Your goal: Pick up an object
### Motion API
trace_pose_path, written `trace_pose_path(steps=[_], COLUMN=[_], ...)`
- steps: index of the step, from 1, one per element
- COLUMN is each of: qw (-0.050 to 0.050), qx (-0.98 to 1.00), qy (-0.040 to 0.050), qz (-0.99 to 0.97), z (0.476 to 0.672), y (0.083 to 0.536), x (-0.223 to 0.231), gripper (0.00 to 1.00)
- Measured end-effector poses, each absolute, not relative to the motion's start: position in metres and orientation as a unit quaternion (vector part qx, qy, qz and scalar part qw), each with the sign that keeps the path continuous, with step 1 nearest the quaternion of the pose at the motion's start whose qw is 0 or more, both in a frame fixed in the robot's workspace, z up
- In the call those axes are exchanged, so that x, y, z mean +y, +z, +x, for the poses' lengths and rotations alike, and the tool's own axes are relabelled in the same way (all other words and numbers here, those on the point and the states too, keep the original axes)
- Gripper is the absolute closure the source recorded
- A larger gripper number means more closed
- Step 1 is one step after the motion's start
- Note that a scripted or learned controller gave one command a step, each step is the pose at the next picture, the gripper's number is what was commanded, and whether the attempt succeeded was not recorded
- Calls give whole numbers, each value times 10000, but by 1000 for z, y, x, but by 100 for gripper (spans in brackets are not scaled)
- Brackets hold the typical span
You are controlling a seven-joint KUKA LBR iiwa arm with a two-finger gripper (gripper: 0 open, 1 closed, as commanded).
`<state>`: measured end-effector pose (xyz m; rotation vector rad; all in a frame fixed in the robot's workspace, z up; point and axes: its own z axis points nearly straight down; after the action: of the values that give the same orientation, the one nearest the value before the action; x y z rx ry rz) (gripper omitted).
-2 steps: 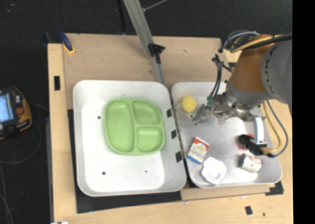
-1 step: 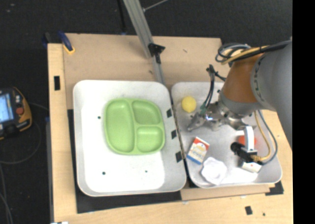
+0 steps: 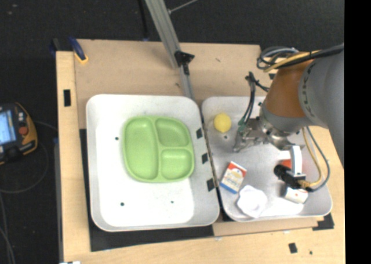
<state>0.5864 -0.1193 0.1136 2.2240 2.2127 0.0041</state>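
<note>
The right bin holds a yellow ball near its back left corner. A small orange, white and blue carton lies toward the front left. Just in front of the carton rests a white crumpled cup-like object. My gripper hangs low over the right bin, just right of the yellow ball and behind the carton. Nothing can be seen held in it. The grey arm with its orange band comes in from the right above the bin.
The left bin holds a green divided plate at its middle. A grey metal strut slants down from the top to the gap between the bins. Brown bench surface surrounds both bins.
</note>
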Motion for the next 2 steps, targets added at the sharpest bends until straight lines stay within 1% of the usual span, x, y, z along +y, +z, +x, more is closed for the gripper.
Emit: trace_pose_path(steps=[1,2], qw=[21,34], qx=[7059,7080], qy=[17,22], qz=[7083,7062], z=[578,582], y=[166,230], x=[-119,-123], gripper=[100,100])
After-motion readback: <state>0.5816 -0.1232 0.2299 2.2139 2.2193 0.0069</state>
